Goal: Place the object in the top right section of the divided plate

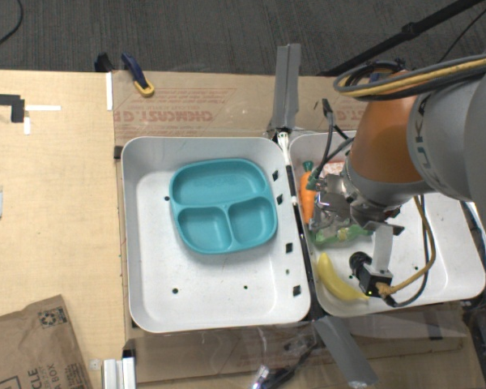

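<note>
A teal divided plate (220, 186) lies in the left white bin (146, 282), with one wide section at the back and two small ones at the front. My gripper (330, 211) is low in the right bin (454, 250), at its left side. It sits over a cluster of items: an orange carrot (307, 203), a green piece (346, 233) and a pinkish piece (333, 168). A yellow banana (334, 278) lies just in front of the gripper. The wrist hides what is directly under it.
The grey arm with its orange band (389, 140) covers much of the right bin. Cables (413, 278) loop down over that bin's front. A raised divider (296, 217) separates the two bins. Cardboard covers the bench to the left.
</note>
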`<action>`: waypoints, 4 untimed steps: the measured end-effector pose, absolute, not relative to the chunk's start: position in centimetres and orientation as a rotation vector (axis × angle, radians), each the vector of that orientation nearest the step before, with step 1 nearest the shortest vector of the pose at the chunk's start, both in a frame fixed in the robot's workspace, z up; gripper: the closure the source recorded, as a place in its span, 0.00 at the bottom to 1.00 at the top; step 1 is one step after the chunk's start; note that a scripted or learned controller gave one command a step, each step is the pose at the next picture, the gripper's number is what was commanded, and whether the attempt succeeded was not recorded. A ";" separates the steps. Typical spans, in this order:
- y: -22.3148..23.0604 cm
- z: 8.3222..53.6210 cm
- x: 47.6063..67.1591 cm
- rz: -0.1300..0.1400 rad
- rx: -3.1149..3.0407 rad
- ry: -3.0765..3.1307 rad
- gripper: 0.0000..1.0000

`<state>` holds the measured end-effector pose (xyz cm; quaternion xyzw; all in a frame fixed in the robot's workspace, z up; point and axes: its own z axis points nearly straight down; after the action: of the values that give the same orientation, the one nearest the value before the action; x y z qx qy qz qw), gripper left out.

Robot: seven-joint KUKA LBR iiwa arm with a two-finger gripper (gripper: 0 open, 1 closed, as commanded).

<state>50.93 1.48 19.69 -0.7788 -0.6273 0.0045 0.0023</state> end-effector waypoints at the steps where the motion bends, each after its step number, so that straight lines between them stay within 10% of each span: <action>1: 5.9 18.9 61.8 0.009 -2.379 -2.050 1.00; 2: 7.7 19.0 50.0 0.008 -2.173 -2.265 1.00; 4: 10.4 9.0 47.7 0.006 -1.688 -2.646 1.00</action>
<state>47.70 10.37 8.98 -0.5378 -0.8431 0.0019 0.0017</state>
